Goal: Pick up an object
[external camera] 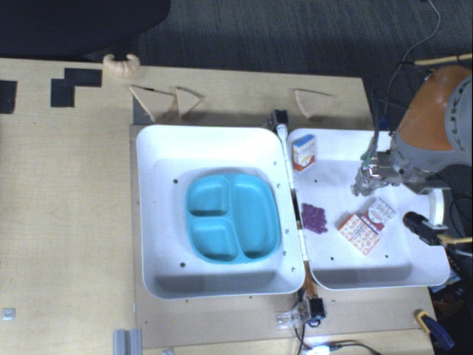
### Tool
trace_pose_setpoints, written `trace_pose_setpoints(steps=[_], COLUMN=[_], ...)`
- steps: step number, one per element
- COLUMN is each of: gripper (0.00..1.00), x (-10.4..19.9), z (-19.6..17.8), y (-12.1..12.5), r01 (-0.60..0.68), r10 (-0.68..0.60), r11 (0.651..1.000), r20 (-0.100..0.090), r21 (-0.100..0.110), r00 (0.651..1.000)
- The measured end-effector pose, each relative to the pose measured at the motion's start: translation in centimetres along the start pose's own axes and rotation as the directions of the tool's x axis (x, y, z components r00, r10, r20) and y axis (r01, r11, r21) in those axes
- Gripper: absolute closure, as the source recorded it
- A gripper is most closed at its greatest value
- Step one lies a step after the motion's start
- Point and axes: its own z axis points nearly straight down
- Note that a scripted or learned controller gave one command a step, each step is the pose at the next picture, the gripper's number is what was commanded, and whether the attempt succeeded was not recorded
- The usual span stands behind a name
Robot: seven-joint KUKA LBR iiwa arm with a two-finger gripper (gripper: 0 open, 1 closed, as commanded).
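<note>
In the right bin [425, 268], nearest the camera, a red-and-white carton [365, 228] lies flat just below the gripper [368, 177]. Its long axis runs diagonally, from lower left to upper right. The fingers should be turned across this axis before descending. Whether the fingers are spread cannot be told.

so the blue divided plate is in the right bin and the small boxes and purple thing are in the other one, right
Not quite. The camera view shows the blue divided plate in the left bin, not the right. The rest holds: the small boxes and the purple thing lie in the other bin, the right bin, where the gripper is.
</note>
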Motion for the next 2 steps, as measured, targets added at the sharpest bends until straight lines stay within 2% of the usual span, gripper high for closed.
trace_pose_setpoints(steps=[1,2], gripper=[1.0,1.0], x=[-3.6,3.9], z=[2.6,-2.6], y=[-9.0,-2.4], r01=[-0.004,0.001], r10=[0.004,-0.001], r11=[1.0,1.0], r20=[0.001,-0.001], r21=[0.003,-0.001], r00=[1.0,1.0])
